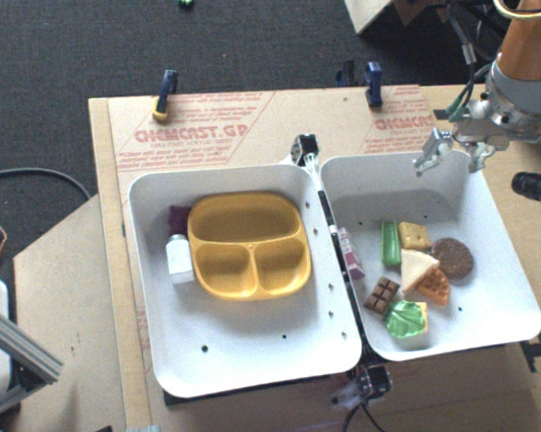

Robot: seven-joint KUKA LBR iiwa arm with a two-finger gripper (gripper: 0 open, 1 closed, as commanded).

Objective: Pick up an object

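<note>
A green leafy toy [406, 320] lies at the right bin's [506, 277] near edge, among a chocolate piece [382, 295], pizza slice [426, 278] and brown cookie [453, 258]. The gripper [453, 152] hangs spread and empty over that bin's far right corner.

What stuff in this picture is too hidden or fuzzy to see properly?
- Dark purple thing in the left bin: tucked behind the yellow divided plate, so what it is stays unclear.
- Pink item against the right bin's left wall: too thin and blurry to name.
- Robot arm: cut off by the picture's top right corner.
- Hand: too small to judge.
</note>
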